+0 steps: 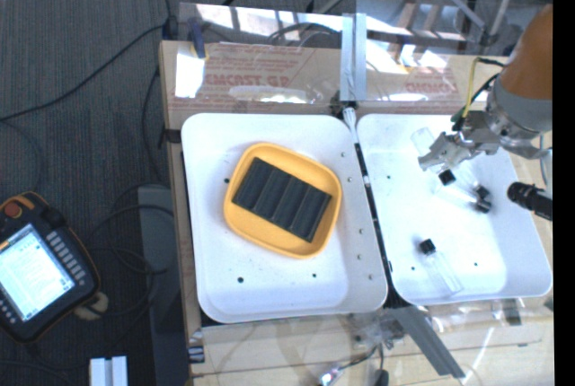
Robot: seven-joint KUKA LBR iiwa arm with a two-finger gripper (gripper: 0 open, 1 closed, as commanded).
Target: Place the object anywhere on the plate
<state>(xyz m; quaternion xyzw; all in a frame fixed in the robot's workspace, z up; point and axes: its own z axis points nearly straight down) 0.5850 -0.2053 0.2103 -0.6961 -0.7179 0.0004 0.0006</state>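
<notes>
Two shallow white bins (269, 128) share the bench: my gripper (446, 153) hovers over the right one, its grip unclear, and the small clear black-capped vial (437, 261) could slip before reaching the left bin's yellow plate (283, 199).

bright even light, glare on rear panel (269, 21), soft focus

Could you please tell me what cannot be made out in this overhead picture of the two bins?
- Gripper: too small and blurred in the camera view to tell whether it holds anything.
- Clear objects in the right bin: transparent against white, outlines hard to trace.
- Arm: cut off by the right edge.
- Dark ridged item on the yellow plate: identity unclear.
</notes>
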